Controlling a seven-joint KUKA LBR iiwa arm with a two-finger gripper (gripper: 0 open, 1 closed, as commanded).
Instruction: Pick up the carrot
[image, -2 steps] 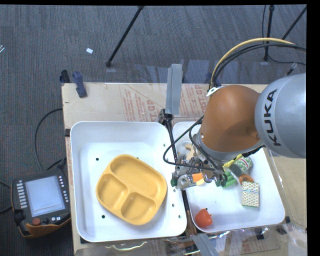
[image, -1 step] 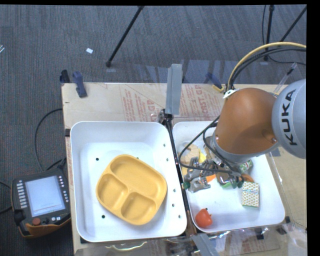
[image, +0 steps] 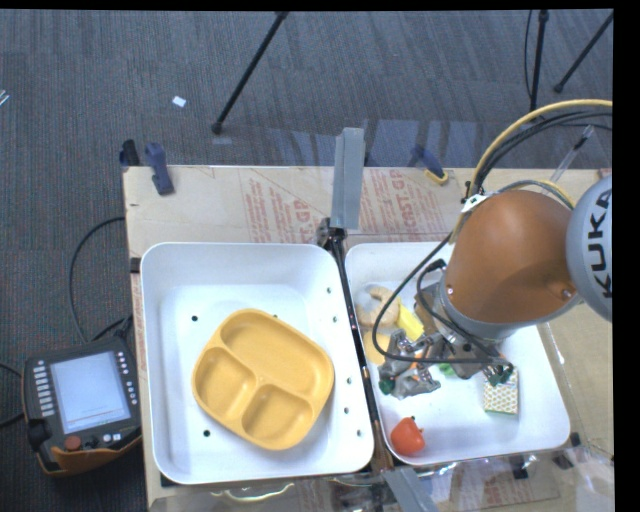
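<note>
The carrot (image: 407, 437) lies at about six o'clock from the gripper (image: 405, 372), near the right bin (image: 530, 430)'s front edge (I cannot tell the pincer's state). The left bin (image: 180, 290) holds a yellow divided plate (image: 263, 377).

yellow tray (image: 263, 378) in left bin (image: 170, 300), arm (image: 510, 265) over right bin (image: 540, 425)

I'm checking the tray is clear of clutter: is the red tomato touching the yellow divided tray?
Apart. The camera view shows the tomato in the right bin, the yellow tray in the left bin.
</note>
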